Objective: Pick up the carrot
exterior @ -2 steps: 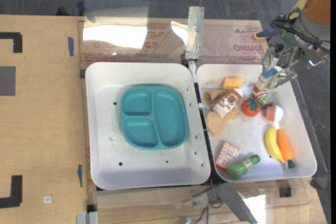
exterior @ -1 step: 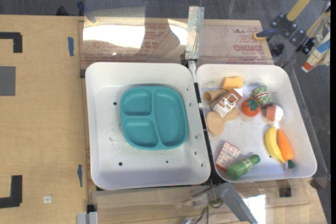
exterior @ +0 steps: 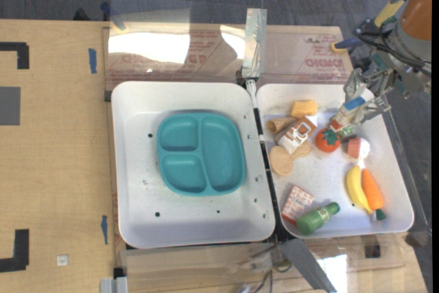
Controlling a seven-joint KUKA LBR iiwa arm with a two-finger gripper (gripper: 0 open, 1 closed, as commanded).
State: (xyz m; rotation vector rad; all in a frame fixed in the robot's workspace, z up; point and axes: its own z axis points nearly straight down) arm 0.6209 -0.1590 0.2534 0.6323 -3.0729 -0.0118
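The carrot [exterior: 372, 190] is orange with a green stem end and lies in the front right part of the right bin [exterior: 403, 211]. It points front to back and touches a yellow banana [exterior: 354, 189] on its left. My gripper [exterior: 362, 108] hangs over the back right of the same bin, well behind the carrot and just above a red tomato [exterior: 328, 140]. Its fingers look open with nothing between them.
The right bin also holds a red and white piece [exterior: 355, 147], a yellow wedge [exterior: 304, 108], a small brown carton [exterior: 295, 134], a tan disc [exterior: 281, 160], a pink box [exterior: 297, 202] and a green bottle [exterior: 317, 216]. A teal divided plate [exterior: 202, 153] lies in the left bin [exterior: 130, 168].
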